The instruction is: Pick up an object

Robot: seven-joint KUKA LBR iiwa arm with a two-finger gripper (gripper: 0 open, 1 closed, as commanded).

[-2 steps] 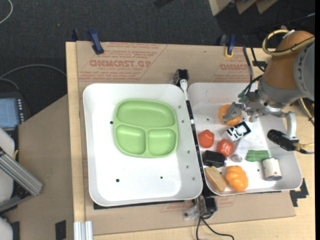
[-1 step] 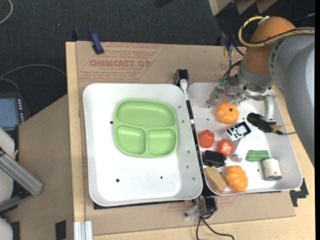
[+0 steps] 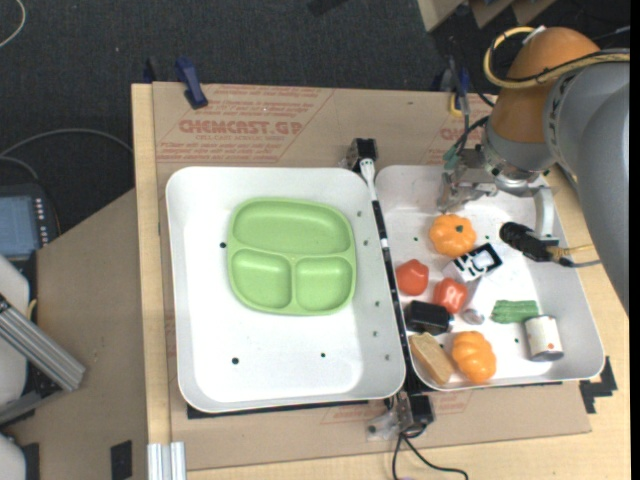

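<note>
My gripper [image 3: 458, 198] hangs over the far part of the right bin [image 3: 572, 298], just above a small orange pumpkin [image 3: 452, 235]. I see nothing held in it. Toward the front of this bin lie a red piece [image 3: 411, 276], a second red piece [image 3: 450, 294], a black block [image 3: 428, 316], a tan wedge [image 3: 430, 359], another orange pumpkin [image 3: 474, 356], a green piece [image 3: 514, 310] and a white cylinder [image 3: 543, 336]. A black-and-white tag card [image 3: 477, 260] rests beside the upper pumpkin.
The left bin [image 3: 200, 298] holds a green divided plate [image 3: 292, 255]. A black ridge [image 3: 385, 258] runs between the two bins. The grey arm with its orange band [image 3: 530, 88] reaches in from the upper right.
</note>
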